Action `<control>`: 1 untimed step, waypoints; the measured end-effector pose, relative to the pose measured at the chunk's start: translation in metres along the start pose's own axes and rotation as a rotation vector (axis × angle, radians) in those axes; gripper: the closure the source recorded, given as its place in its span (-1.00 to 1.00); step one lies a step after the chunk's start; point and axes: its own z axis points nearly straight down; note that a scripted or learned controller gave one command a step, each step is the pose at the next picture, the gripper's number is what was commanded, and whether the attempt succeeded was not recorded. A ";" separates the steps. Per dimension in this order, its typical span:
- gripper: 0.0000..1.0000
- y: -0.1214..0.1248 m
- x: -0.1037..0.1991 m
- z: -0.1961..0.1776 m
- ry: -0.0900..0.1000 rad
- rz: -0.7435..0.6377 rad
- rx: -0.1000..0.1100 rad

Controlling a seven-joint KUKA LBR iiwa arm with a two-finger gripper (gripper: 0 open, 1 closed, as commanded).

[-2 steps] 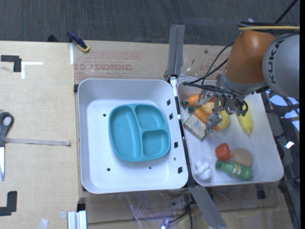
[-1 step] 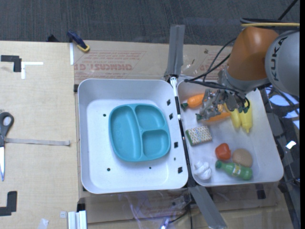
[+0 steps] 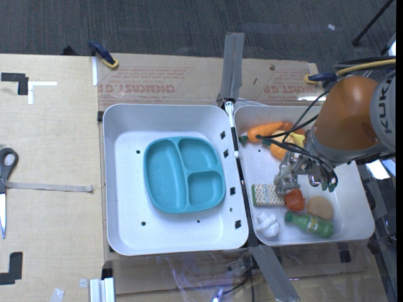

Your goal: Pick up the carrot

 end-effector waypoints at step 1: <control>-1.00 0.000 0.000 0.001 0.001 0.000 0.000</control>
